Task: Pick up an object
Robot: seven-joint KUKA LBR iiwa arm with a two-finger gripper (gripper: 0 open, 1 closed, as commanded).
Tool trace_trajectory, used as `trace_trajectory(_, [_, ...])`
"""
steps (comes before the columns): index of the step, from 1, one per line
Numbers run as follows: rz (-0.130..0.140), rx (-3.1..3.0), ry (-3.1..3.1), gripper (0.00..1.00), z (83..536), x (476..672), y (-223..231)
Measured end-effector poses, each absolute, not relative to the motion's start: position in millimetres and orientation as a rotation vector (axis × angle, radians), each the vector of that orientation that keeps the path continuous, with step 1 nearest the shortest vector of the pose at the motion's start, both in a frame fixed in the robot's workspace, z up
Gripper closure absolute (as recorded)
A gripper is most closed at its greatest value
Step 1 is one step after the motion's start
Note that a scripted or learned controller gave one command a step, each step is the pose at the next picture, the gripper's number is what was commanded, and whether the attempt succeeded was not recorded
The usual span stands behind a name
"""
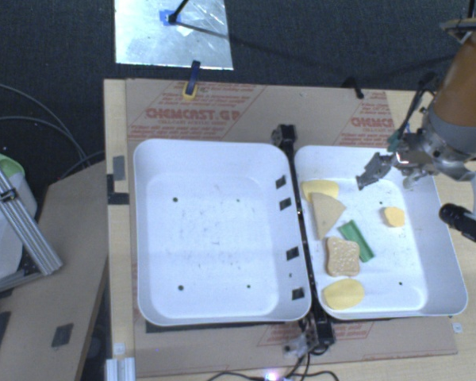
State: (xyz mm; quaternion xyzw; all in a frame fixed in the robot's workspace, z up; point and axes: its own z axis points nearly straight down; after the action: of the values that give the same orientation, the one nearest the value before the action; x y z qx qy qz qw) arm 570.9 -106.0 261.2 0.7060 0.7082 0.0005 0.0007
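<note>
In the right bin [440,248] lie several food-like pieces. A yellow slice [320,189] and a tan wedge [327,211] sit near the bin's left wall. Below them are a green strip [355,240], a toast slice [343,256] and a yellow oval [343,294]. A small yellow chunk [394,216] lies apart, toward the right. My gripper [387,181] hangs over the bin's upper part, above and a little left of that chunk. Its fingers are spread open with nothing between them.
The left bin [214,153] sits beside the right one, with a black divider [297,221] between them. A cardboard sheet [246,109] lies under both bins. A metal plate [173,22] is at the back, and an aluminium frame [16,213] stands at the far left.
</note>
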Motion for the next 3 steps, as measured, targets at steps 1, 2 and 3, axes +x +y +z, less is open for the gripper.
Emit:
trace_trajectory(1, [-0.008, 2.233, 2.218, 0.00, 177.4, 501.2, -167.7])
trace_trajectory(2, [0.006, 2.218, 2.223, 0.00, 81.8, 489.7, -121.5])
trace_trajectory(3, [0.002, 2.215, 2.223, 0.00, 101.5, 517.2, -135.8])
